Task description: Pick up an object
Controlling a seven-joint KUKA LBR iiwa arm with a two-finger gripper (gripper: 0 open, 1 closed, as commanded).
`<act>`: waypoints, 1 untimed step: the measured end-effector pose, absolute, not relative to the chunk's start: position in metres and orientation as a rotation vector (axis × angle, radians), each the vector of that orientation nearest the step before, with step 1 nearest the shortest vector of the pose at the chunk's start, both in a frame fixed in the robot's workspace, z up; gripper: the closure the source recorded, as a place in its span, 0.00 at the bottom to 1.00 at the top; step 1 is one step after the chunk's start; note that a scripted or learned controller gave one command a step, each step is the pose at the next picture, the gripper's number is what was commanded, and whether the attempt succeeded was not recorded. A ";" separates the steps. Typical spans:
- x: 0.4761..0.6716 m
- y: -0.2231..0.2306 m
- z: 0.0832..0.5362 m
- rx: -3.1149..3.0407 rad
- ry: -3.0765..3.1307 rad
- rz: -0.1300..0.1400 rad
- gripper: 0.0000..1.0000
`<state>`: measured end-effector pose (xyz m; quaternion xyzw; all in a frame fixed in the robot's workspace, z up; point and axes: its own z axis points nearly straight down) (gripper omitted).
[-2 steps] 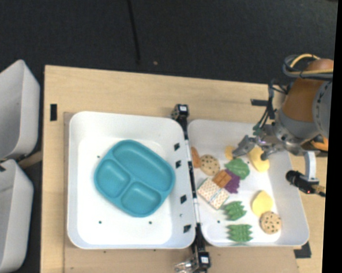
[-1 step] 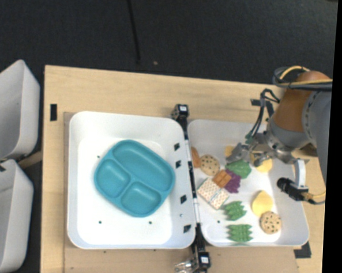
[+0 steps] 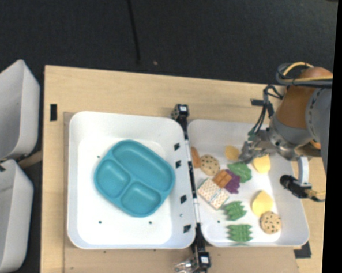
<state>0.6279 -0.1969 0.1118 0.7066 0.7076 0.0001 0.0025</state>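
Right bin (image 3: pixel 290 224), toys (image 3: pixel 239 171) (under end effector (image 3: pixel 248 153))

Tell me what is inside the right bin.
The right bin holds two cookies, yellow pieces, green leafy pieces, a purple piece and a wafer. The gripper covers whatever lies beneath it.

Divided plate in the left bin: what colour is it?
Turquoise blue all over; the divided plate shows clearly in the camera view, lying in the left bin.
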 end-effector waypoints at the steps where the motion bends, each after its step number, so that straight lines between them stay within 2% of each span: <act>1: 0.627 -0.207 0.161 2.218 2.217 0.003 1.00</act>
